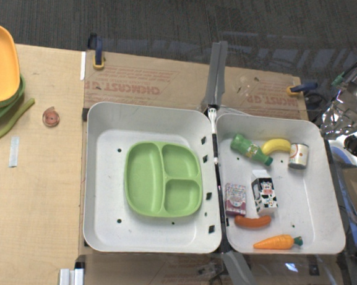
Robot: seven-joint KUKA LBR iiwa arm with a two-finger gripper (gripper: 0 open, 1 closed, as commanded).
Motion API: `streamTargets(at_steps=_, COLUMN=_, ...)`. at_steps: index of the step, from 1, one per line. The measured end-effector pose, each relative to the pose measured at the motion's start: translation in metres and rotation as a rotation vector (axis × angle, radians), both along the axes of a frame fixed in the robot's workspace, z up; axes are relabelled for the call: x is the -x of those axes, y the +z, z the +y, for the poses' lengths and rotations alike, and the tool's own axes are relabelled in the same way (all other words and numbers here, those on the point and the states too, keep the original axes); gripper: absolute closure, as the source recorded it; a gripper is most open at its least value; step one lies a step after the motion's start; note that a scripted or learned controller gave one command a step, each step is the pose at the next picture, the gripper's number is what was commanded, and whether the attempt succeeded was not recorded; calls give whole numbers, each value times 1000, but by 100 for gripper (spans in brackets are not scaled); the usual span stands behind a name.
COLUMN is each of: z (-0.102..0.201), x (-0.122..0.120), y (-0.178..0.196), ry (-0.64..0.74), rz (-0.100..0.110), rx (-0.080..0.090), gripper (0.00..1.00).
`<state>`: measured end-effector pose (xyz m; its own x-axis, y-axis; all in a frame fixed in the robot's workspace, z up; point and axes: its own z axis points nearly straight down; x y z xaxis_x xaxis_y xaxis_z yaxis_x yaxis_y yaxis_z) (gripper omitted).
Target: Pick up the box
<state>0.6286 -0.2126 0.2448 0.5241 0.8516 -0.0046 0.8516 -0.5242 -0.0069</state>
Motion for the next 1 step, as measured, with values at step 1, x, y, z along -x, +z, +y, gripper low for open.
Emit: streamTargets(at_steps=1, z=3, x=1, y=7, ry=-256, rz=-1, rx=2, gripper=100)
